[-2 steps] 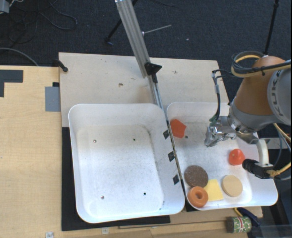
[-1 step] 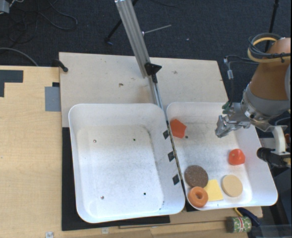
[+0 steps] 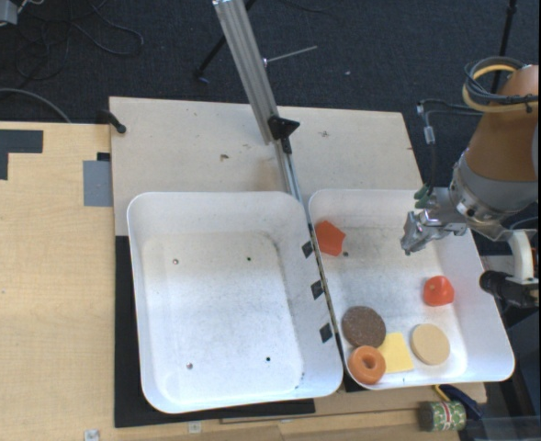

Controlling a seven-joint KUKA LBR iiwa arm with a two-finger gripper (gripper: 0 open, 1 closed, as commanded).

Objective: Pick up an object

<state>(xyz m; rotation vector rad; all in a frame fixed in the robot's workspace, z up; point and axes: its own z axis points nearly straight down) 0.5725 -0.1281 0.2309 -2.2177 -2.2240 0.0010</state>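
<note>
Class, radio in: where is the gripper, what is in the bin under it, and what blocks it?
Gripper above right bin, nothing seen in its grasp. Nearest: red piece, orange block. Nothing in the way.

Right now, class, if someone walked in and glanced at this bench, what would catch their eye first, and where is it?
Probably the bright toy pieces in the right bin: an orange block near its upper left, a red piece at right, and an orange ring, yellow wedge, brown disc and tan disc along its near edge. Next, the arm's hand over that bin.
</note>
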